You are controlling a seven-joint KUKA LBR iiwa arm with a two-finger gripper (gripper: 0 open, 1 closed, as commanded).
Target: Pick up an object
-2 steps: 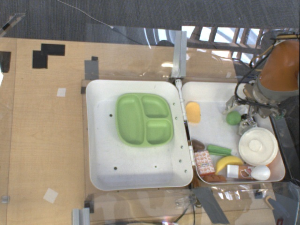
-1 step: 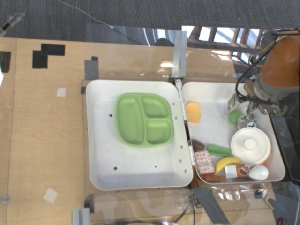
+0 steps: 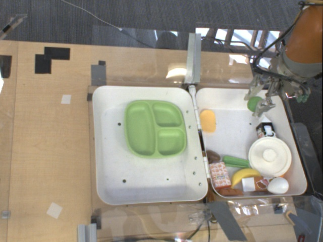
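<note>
We judge this the grasp or early lift stage: the gripper (image 3: 261,105) hangs over the far right corner of the right bin (image 3: 229,119), and a small green object (image 3: 254,104) sits at its fingertips. We cannot tell whether the fingers are clamped on it or merely beside it. If it is held, the next move calls for a straight rise clear of the bin wall; if not, a fresh closing on the piece.

Below the gripper, toward the near rim, lie a round white lidded bowl (image 3: 270,156), glossy and smooth, a curved yellow banana (image 3: 243,176), a slim green cylinder (image 3: 235,161), a white egg shape (image 3: 277,185) and a small printed carton (image 3: 219,174). To its left rests a soft-looking orange oval (image 3: 208,120). Further left, in the other bin (image 3: 108,185), lies a matte green tray (image 3: 154,128) with 3 compartments.
</note>
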